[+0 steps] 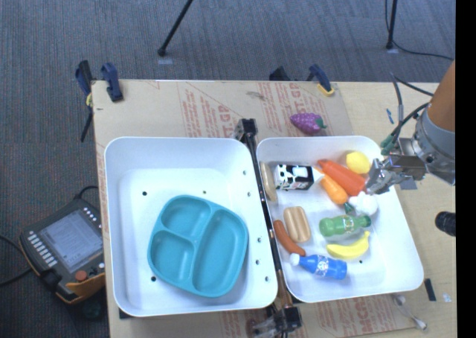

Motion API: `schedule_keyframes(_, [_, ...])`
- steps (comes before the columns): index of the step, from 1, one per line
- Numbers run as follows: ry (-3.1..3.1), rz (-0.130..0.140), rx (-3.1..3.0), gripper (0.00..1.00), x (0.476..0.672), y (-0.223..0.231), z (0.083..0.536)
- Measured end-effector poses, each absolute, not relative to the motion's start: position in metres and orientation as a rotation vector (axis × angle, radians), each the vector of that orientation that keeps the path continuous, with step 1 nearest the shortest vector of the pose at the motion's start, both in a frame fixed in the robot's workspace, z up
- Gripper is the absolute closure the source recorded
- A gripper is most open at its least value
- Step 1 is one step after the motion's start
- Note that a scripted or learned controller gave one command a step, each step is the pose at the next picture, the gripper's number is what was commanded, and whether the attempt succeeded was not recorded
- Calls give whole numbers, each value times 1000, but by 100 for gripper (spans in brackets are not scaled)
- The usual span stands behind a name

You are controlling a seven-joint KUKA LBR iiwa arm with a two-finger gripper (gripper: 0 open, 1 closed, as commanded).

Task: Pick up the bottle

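Note:
A green bottle (343,225) lies on its side in the right bin (401,266), its cap toward the right. In front of it, near the bin's front, a blue bottle (323,266) with a red cap also lies flat. My gripper (378,179) hangs over the right side of this bin, up and to the right of the green bottle, just above a white object (364,205). Nothing visible is held in it.
The right bin also holds two orange carrots (341,178), a lemon (358,161), a banana (349,249), a hot dog bun (296,223), a sausage (285,238) and a cow-patterned carton (294,176). A blue divided plate (198,246) lies in the left bin (130,158). Purple grapes (307,122) sit on the bench behind.

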State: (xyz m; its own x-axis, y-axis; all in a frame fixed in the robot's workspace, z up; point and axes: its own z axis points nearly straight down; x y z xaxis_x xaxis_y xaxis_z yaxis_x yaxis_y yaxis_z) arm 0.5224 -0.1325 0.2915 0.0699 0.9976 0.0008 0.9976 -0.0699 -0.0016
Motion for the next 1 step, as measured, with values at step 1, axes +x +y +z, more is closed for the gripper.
schedule_keyframes(1, [-1738,1,-2616,100,481,-148,325])
